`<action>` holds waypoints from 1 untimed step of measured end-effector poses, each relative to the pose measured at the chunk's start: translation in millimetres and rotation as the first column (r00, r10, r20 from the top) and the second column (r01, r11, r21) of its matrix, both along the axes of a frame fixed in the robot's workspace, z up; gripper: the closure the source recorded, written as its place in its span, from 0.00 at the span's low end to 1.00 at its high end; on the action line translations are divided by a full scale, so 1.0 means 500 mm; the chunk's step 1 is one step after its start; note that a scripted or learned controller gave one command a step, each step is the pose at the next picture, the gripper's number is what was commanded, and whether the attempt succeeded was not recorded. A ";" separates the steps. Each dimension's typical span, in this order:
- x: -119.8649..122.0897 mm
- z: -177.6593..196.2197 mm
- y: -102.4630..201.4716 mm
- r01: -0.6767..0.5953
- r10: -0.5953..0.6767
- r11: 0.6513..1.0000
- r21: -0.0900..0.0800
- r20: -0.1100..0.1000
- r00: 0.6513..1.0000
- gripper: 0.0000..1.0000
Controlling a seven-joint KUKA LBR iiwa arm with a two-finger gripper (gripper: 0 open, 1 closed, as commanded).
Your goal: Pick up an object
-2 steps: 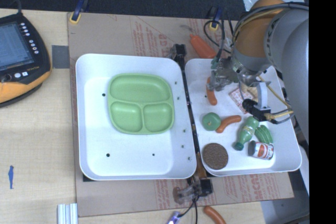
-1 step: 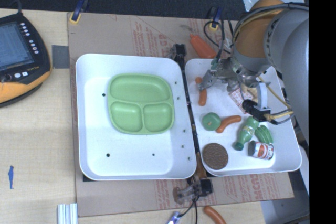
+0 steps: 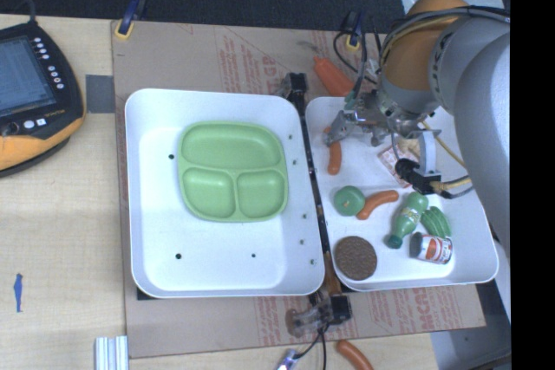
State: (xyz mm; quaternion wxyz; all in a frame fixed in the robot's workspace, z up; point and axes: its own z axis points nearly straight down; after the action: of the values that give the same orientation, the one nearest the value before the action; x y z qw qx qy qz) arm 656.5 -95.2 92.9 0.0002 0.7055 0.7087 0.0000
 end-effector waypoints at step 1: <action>0.001 0.021 -0.001 -0.003 0.003 1.000 -0.002 0.004 1.000 1.00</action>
State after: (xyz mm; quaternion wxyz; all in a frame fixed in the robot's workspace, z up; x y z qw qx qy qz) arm 657.2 -95.7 103.6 0.0023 0.7044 0.7098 0.0008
